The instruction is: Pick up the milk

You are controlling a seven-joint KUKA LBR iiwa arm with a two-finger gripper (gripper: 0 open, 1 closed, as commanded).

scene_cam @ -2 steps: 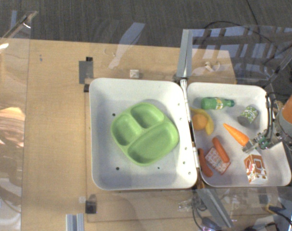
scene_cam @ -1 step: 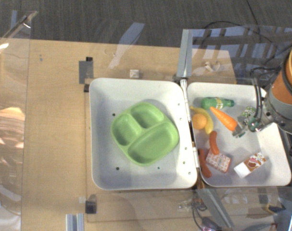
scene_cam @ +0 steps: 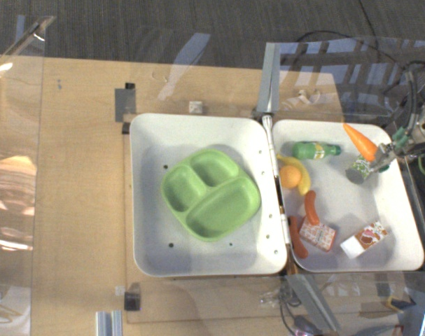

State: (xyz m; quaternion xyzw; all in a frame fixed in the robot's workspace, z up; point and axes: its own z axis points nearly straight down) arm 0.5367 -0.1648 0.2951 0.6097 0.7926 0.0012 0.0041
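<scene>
Task looks barely started. Milk (scene_cam: 365,238) lies on its side near the front right corner of the right bin (scene_cam: 408,257), nothing touching it. I see the end effector (scene_cam: 380,156) at the far right edge of that bin, just beside the carrot (scene_cam: 360,141) and over a small green-and-grey item (scene_cam: 359,169), well apart from the milk. I cannot tell its state from this angle.

Other stuff in the bin: green bottle (scene_cam: 316,150), orange (scene_cam: 290,177), banana (scene_cam: 302,175), sausage (scene_cam: 311,206), red box (scene_cam: 317,235). Left bin (scene_cam: 149,250) holds the green tray (scene_cam: 211,194).

Left to do, by my read: reach the milk, grasp, lift.
</scene>
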